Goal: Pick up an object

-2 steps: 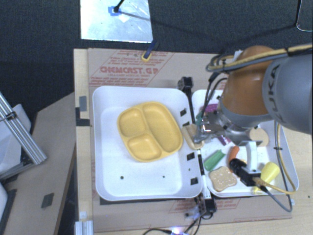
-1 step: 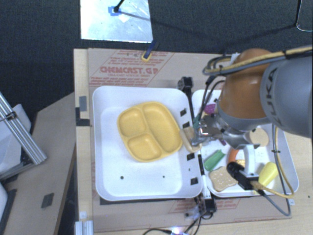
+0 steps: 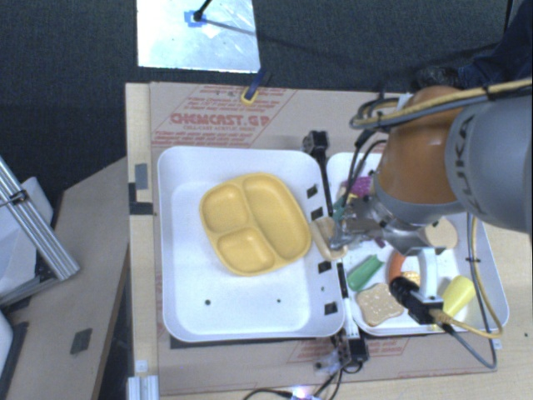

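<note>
My gripper (image 3: 338,240) hangs low over the left wall of the right bin (image 3: 491,294), close to the strip between the two bins. Just right of and below it in that bin lie a green oblong piece (image 3: 364,271), a small orange piece (image 3: 396,264) and a tan toast-shaped piece (image 3: 381,304). A purple item (image 3: 362,186) peeks out near the bin's far left corner, partly covered by the arm. The grey and orange wrist hides much of the right bin.
The left bin (image 3: 187,307) holds a yellow divided plate (image 3: 254,222) near its middle. The bins rest on a cardboard sheet (image 3: 221,117). A metal frame (image 3: 33,232) stands at the far left of the bench.
</note>
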You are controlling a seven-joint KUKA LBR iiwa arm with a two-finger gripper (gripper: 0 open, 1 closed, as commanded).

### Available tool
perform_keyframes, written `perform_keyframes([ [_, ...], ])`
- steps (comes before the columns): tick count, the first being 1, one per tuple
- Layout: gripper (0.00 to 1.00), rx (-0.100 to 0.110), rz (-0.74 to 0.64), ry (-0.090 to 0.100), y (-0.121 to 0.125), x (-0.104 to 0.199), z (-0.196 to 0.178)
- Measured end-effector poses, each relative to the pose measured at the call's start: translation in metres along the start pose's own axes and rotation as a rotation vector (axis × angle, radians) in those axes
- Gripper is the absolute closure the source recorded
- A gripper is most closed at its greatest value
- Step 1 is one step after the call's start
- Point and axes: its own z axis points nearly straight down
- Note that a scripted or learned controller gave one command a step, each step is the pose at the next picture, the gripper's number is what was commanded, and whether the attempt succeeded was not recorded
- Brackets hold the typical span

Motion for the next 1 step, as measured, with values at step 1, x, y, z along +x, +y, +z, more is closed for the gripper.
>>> perform_keyframes([
  [1, 1.0, -0.001, -0.005, 0.0, 0.0048, 0.0176, 0.0051],
])
